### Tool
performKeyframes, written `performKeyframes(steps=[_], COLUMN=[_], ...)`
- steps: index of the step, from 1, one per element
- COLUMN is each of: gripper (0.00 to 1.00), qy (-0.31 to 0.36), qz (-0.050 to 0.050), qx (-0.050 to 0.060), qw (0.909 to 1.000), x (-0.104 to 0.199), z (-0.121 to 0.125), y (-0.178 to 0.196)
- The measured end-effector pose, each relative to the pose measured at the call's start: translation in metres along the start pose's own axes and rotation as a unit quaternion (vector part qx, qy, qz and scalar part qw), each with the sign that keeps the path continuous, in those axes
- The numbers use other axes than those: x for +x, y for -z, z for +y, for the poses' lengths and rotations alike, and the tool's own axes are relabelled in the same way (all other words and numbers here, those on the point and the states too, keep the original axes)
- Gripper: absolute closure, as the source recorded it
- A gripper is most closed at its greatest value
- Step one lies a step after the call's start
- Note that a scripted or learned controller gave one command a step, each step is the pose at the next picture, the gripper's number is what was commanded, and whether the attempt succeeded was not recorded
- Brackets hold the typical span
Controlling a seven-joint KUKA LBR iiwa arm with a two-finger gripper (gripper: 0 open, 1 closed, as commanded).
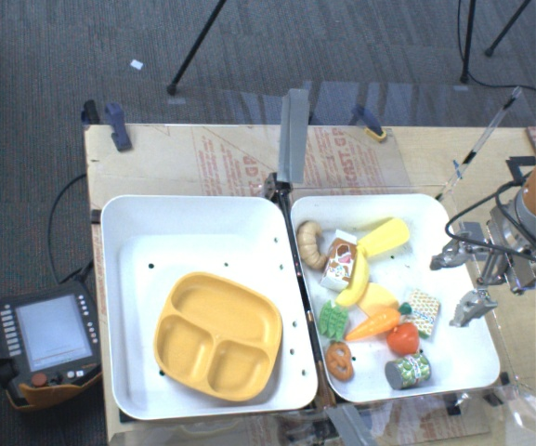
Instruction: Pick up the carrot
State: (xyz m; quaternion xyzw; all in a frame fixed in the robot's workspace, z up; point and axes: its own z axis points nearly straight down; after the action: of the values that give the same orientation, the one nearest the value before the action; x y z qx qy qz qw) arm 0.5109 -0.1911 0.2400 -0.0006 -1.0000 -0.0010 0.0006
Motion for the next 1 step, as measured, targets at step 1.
performKeyframes(steps=[1], gripper=[0.0], qy=[-0.059], qz=[0.0], qx=[0.0], qw=[0.9982], x=[-0.0035], z=[0.0418], y=[-0.145])
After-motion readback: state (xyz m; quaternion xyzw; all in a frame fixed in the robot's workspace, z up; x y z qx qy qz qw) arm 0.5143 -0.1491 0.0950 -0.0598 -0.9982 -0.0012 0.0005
